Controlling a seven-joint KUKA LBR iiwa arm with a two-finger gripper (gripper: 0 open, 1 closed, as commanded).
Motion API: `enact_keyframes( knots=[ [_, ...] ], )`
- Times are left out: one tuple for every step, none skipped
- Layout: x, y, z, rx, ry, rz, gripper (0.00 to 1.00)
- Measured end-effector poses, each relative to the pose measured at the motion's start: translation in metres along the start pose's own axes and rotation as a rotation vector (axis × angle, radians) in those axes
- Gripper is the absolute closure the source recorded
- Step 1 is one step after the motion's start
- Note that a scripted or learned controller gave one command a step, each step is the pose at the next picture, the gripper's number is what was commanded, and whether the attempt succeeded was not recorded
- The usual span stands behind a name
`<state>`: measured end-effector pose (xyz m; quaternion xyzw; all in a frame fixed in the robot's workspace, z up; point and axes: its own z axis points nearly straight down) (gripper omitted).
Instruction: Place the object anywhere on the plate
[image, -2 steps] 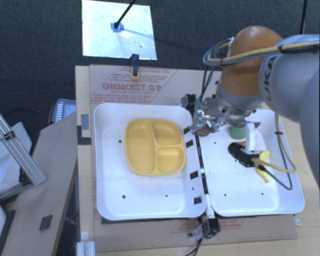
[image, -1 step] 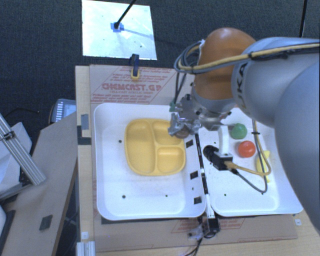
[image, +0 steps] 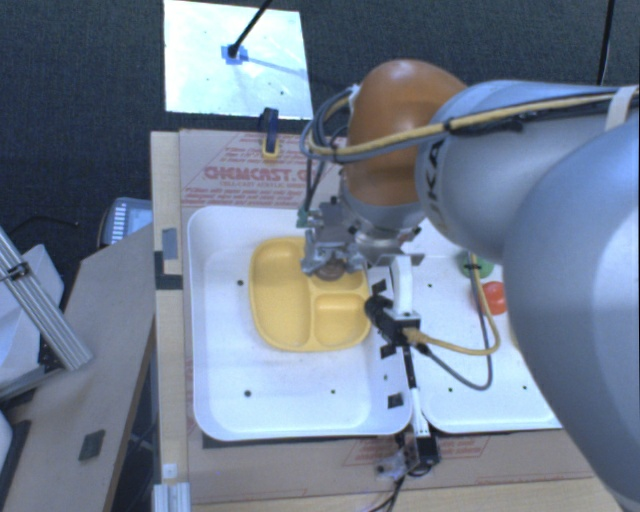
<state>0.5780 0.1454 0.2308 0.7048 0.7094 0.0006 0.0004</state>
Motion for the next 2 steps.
enact_keyframes(
  knots=[
    [0.0384,-0.0224,0.0067,0.003,0.0,-0.002,1.0],
    [0.0365,-0.0214,0.0064,0.001,0.0,0.002,0.0]
  ],
)
